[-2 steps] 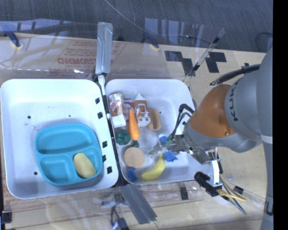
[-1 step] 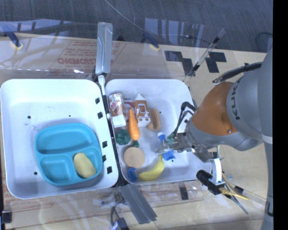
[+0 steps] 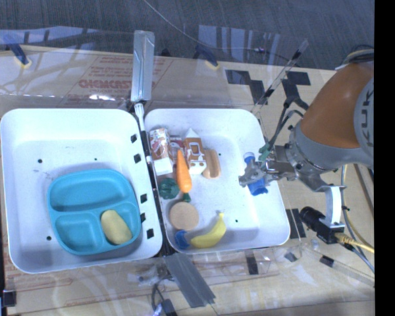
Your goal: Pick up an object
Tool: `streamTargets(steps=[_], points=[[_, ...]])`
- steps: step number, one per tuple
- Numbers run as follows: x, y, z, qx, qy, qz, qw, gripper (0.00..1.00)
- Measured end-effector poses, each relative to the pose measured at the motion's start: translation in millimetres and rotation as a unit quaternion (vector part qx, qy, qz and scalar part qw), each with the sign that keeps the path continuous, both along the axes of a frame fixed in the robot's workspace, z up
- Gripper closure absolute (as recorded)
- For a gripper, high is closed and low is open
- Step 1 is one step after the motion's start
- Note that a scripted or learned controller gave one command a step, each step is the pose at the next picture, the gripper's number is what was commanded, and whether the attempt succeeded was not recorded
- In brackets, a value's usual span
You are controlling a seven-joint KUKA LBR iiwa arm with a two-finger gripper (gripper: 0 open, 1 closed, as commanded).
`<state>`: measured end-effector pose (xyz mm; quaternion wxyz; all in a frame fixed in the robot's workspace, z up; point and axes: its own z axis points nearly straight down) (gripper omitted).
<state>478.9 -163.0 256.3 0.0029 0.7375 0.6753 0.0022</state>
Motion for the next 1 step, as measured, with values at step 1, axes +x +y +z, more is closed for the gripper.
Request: streamTargets(steps=[1], points=[[31.4,-23.4,-13.2,0.0008,0.005,-0.124,0.9923,1.0]])
